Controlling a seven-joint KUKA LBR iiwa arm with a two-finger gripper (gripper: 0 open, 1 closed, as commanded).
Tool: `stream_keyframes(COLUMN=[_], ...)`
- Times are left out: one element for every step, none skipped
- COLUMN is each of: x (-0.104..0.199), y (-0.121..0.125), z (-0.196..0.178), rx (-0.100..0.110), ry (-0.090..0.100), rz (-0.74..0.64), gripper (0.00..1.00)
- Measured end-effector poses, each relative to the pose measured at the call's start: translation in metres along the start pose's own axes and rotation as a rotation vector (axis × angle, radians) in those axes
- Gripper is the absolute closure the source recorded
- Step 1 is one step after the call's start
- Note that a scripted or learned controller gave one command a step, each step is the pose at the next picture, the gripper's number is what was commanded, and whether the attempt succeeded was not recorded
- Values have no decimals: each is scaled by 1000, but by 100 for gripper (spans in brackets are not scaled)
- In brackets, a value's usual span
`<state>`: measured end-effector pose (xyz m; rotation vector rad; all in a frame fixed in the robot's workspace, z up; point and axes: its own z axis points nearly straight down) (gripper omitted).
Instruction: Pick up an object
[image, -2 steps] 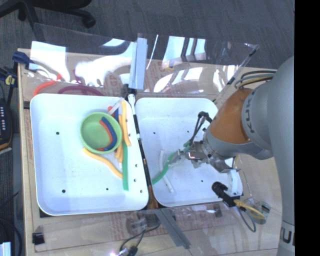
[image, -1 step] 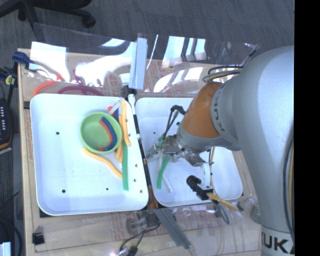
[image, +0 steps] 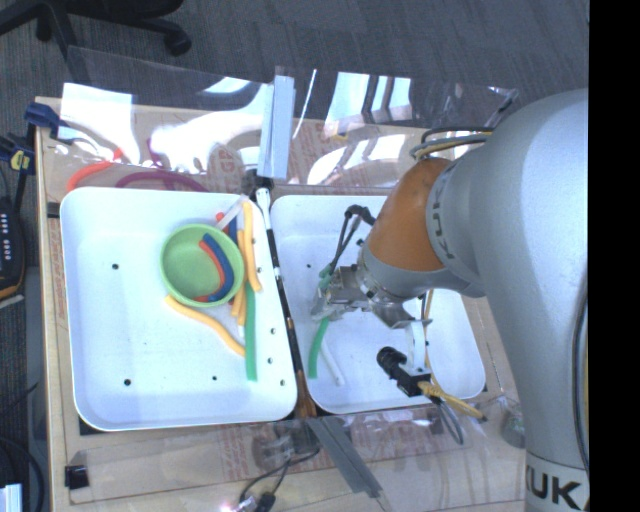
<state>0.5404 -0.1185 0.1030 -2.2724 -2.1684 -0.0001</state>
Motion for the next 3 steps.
stream_keyframes(x=[24, 24, 8], y=[21, 21, -19], z=[-100, -99, -10], rx=[1, 2, 2], ry=[0, 1, -4], rz=[-106, -106, -128], gripper=[100, 0, 0])
